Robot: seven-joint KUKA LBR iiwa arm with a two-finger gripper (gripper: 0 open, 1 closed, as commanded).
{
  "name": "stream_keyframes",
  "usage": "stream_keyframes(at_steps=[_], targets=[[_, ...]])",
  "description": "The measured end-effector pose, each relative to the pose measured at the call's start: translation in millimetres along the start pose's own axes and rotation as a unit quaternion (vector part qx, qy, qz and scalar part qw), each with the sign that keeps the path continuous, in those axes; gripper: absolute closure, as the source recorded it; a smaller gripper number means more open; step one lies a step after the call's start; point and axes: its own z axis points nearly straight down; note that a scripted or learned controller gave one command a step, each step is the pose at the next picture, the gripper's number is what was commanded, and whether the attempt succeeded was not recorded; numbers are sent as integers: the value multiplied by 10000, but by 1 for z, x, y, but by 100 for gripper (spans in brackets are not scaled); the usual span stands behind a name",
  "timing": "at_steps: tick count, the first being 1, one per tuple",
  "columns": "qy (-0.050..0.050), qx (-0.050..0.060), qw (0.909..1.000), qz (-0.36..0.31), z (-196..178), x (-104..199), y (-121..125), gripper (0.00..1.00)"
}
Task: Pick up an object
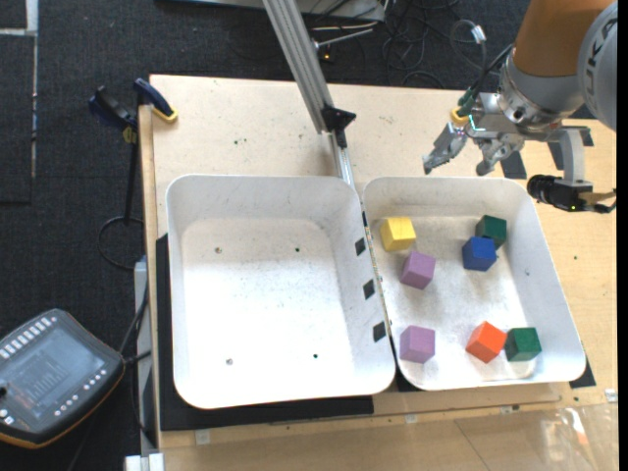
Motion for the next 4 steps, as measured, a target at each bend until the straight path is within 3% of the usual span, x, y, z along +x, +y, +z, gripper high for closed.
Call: stream_keyframes(at_steps=[1,3,4], targets=[[-7,-21,10000,-7,-3,0,1,0],[0,14,10000,11,125,-1,-5,0],[-16,-106,9999,5,154,-2,1,0]])
